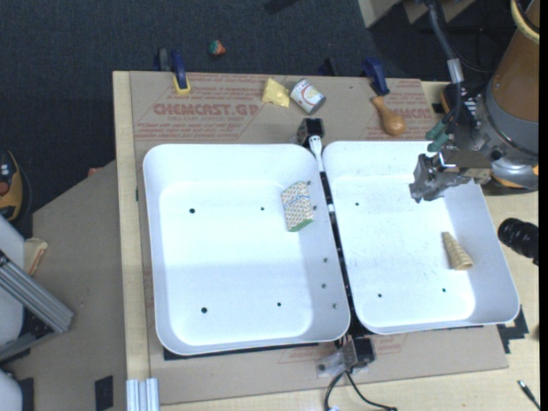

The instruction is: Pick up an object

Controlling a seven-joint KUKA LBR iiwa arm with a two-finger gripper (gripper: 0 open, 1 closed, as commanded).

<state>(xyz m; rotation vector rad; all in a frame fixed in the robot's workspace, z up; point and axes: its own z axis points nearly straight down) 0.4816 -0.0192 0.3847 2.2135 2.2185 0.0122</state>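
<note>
Hovering: gripper (425,187) hangs above right bin (377,315), probably searching a target.
Claw state: I cannot tell.
Object: tan cone (456,251) lies near, untouched; patterned pouch (296,205) in left bin (171,315).

Pincer (425,187) hangs over right bin (377,315), near tan cone (456,251).

One fixed camera looks slantwise down from above on both white bins (163,229).
</note>
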